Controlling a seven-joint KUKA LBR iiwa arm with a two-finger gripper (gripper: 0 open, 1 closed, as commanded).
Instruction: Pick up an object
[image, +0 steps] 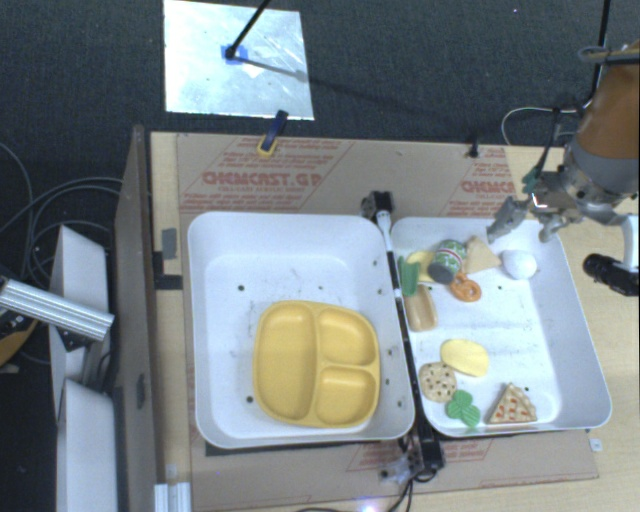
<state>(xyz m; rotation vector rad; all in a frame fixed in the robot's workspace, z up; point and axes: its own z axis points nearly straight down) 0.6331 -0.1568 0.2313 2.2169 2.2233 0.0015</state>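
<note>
Left white bin: yellow three-compartment plastic plate. Right white bin: white egg, orange ring, round cookie, pizza slice toy, yellow chip. Gripper above the bin's far edge, open, holding nothing.

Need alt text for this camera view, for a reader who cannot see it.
The arm's hand hovers over the right bin's far edge, above scattered toy food. The left bin holds a yellow divided plate.
</note>
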